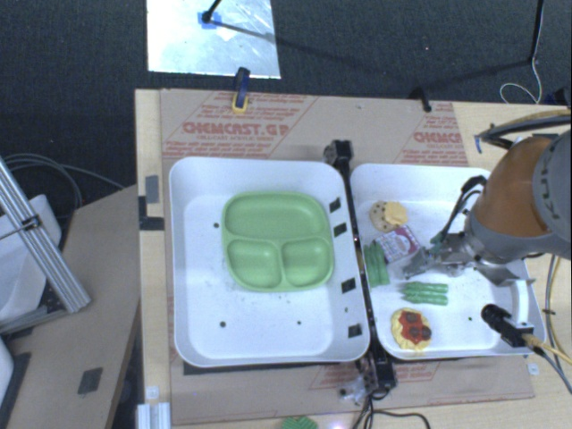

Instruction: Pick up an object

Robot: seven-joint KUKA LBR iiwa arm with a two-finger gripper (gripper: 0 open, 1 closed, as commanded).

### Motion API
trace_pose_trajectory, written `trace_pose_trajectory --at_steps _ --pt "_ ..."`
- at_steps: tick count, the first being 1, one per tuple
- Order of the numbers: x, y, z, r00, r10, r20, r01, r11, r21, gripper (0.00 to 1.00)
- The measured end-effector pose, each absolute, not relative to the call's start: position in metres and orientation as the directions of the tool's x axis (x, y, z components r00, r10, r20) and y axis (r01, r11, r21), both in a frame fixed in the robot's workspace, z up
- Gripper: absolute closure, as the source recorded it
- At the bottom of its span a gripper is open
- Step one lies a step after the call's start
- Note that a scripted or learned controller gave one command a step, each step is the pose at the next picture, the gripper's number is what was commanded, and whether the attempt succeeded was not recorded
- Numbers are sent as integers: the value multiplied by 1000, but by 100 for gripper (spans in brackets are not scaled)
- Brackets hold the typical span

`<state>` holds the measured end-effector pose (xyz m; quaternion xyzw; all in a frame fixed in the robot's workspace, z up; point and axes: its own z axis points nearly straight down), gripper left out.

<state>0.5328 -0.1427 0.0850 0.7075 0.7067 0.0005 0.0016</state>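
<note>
The right bin [447, 181] holds several small objects. A tan round cookie [389, 213] lies near its back left. In front of the cookie is a pink and white packet [399, 239]. A green piece [375, 263] lies along the bin's left wall. Another green ridged piece [425, 292] lies in the middle. A yellow and red pizza-like toy [411, 328] sits at the front. My gripper [418, 262] reaches in from the right and hangs low between the packet and the ridged green piece. I see nothing held in it.
The left bin [192, 239] carries a green divided plate [275, 240]. A black divider strip [350, 231] runs between the two bins. The arm's grey body and orange band [514, 199] cover the right bin's right side.
</note>
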Motion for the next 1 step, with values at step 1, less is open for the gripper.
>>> trace_pose_trajectory --at_steps 1 --pt "595 -135 86 -7 1000 -1 1000 7 7 0"
